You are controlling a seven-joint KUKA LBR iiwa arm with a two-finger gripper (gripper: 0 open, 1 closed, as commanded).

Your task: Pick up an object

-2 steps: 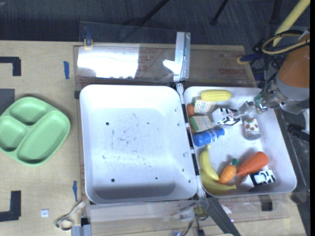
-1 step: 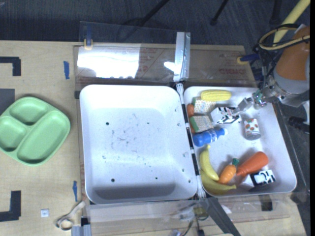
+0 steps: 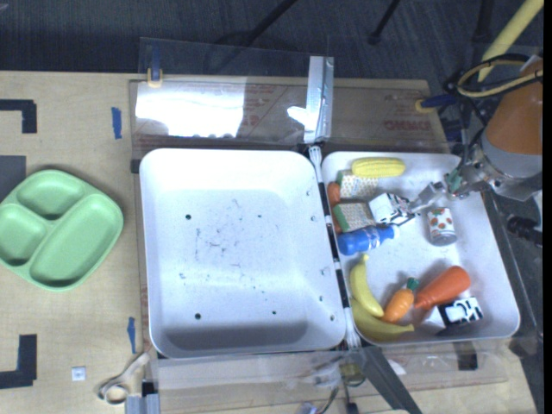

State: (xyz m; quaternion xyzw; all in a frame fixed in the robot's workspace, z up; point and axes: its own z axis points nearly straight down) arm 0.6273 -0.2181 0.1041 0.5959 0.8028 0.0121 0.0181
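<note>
The right bin (image 3: 500,257) holds several small objects. A yellow corn cob (image 3: 377,168) lies at its far side, with a white and black item (image 3: 384,207) just in front of it. A blue bottle (image 3: 362,239) sits by the bin's left wall. A banana (image 3: 366,304), a small carrot (image 3: 399,303) and a large carrot (image 3: 442,287) lie near the front. My gripper (image 3: 435,193) hangs low over the bin's far right part, just above a white cup with red spots (image 3: 442,225). Nothing is visibly held.
The left bin (image 3: 233,240) stands beside the right one. A green divided plate (image 3: 56,228) rests on the bench at far left. A black and white block (image 3: 461,311) sits in the right bin's front corner. A brown and green packet (image 3: 349,214) lies near the bottle.
</note>
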